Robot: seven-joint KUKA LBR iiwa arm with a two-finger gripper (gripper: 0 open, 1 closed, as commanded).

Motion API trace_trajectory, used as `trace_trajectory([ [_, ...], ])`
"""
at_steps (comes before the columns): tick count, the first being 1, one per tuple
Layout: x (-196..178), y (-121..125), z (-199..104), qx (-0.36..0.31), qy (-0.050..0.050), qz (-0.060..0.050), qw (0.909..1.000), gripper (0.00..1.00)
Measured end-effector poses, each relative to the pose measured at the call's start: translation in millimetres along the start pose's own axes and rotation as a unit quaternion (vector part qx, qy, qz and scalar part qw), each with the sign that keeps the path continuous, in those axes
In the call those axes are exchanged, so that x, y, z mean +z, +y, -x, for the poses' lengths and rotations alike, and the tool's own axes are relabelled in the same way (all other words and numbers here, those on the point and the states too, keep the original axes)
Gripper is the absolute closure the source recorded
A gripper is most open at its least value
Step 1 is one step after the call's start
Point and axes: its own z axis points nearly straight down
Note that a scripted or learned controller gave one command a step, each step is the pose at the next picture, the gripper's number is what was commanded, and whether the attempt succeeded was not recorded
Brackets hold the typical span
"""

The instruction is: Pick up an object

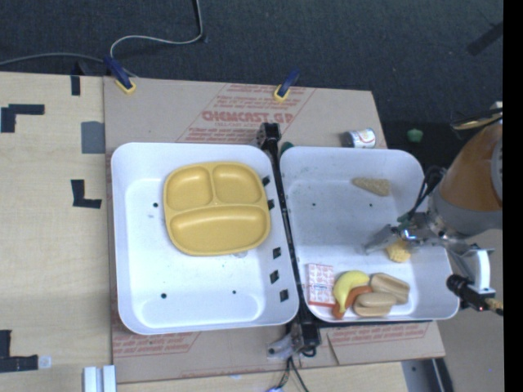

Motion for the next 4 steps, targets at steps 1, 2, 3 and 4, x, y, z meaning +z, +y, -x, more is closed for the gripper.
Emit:
trace_trajectory([
  [1,-13.8,3.4,5.0,0.001,-0.008,0.009,0.9999,1.0],
  [2,-92.2,45.6,-31.1,0.0,-0.001,-0.002,1.0,1.0],
  [3,-91.8,45.1,-30.8,0.0,-0.002,-0.003,1.0,0.0],
  [4,2.9,47.6,-0.3,0.0,-0.001,-0.001,1.0,0.0],
])
